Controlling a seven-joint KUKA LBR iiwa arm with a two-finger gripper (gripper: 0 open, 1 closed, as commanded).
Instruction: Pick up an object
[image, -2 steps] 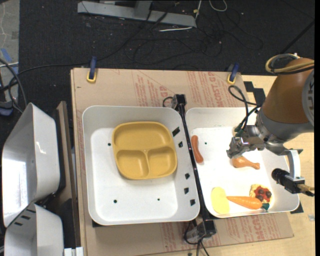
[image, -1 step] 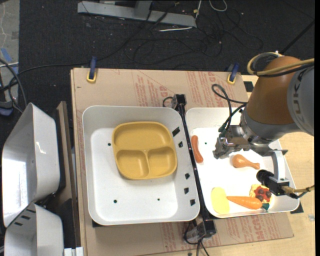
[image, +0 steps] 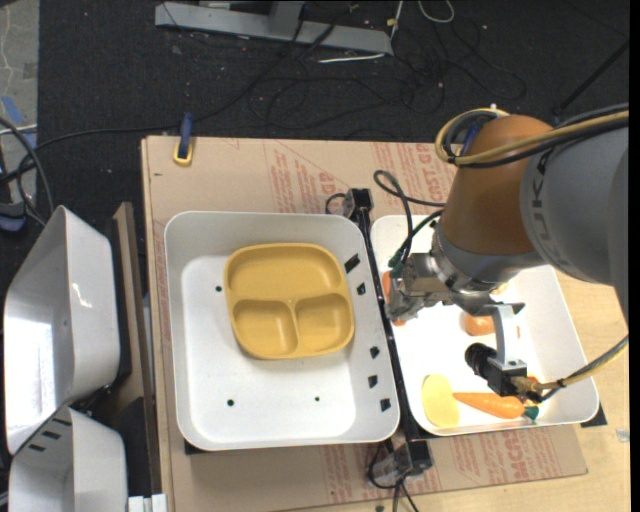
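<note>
Carrot (image: 488, 404) apart from pincer (image: 405, 300)

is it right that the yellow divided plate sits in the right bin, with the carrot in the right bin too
Not quite. The camera view shows the yellow divided plate lying in the left bin, not the right one. The rest holds: the carrot does lie in the right bin, near its front edge.
</note>
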